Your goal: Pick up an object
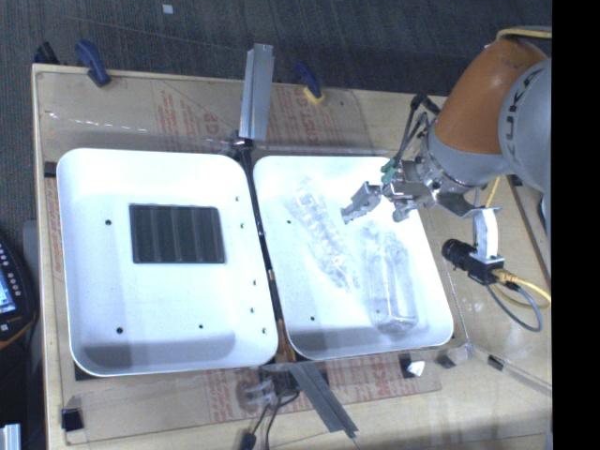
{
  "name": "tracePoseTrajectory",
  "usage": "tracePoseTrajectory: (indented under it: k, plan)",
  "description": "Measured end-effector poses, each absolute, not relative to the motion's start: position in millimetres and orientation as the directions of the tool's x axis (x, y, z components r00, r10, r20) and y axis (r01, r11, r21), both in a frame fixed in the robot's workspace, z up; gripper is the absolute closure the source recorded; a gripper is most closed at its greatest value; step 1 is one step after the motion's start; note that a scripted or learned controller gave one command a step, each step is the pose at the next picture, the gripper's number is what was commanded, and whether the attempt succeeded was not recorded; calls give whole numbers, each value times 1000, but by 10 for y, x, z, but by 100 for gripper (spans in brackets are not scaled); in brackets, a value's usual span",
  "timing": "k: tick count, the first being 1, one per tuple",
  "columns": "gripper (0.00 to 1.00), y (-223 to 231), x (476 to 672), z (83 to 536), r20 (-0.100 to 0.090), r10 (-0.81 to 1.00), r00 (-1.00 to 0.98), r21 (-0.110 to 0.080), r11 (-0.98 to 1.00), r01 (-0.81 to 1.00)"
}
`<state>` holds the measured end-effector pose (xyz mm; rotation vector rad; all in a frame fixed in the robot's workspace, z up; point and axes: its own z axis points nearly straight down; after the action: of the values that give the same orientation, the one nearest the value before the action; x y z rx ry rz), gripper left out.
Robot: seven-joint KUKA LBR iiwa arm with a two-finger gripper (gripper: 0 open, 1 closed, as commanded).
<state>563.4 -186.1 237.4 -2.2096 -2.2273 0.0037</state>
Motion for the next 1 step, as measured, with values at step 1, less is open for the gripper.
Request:
tracePoseTrajectory:
  k: [1]
  plan:
    - [0,-1605,5125,2719,0,906,422,-6,-422,906]
